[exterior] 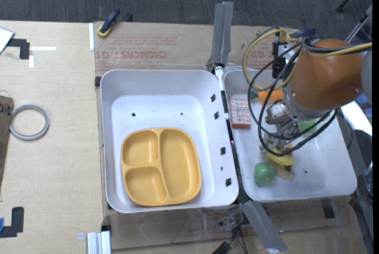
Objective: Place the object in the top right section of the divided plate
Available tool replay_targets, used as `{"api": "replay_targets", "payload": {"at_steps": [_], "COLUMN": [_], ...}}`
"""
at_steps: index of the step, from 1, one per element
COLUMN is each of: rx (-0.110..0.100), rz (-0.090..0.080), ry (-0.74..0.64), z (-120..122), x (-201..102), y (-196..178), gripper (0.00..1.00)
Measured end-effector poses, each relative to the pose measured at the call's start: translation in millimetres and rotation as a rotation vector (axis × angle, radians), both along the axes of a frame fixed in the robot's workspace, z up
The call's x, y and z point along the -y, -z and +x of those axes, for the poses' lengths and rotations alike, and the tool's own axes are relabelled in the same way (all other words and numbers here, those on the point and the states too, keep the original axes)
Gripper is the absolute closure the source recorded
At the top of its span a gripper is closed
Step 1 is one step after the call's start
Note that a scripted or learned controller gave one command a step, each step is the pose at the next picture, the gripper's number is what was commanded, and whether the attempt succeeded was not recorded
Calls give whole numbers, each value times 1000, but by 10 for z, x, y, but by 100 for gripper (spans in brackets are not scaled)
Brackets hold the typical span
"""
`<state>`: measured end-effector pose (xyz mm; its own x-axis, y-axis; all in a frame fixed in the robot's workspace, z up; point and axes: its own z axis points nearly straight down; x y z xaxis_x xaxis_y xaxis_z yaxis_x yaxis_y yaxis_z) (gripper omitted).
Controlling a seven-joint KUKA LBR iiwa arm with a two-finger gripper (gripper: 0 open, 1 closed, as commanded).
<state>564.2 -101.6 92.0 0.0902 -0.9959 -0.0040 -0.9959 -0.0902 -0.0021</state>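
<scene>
Down in the right bin [331, 182], near its front edge, we see a yellow banana-like object [280, 158] lying against a green round fruit [265, 173] and a small tan block [285, 172]. We cannot say which of these is the object meant. The gripper [276, 146] hangs directly over the yellow piece, touching or nearly so, but cables and the wrist hide its fingers, so we cannot tell whether they are open or closed, or whether they grip anything. Toward that bin's back left corner lies a small red-and-white box [239, 112], and an orange piece [267, 95] shows behind the arm. In the left bin [148, 93], the yellow divided plate [160, 165] sits toward the front edge. On the bench's left side a tape roll [26, 122] rests.
</scene>
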Motion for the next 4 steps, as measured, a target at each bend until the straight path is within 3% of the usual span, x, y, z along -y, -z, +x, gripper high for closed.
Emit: {"api": "replay_targets", "payload": {"at_steps": [1, 2, 3, 4], "rx": [-2, 0, 1, 4], "rz": [0, 1, 1, -2], "ry": [-262, -633, -926, -1281], "z": [-423, -390, -119, 165], "x": [-49, -99, -117, 163], "y": [6, 7, 8, 4], "gripper": [100, 100, 100, 100]}}
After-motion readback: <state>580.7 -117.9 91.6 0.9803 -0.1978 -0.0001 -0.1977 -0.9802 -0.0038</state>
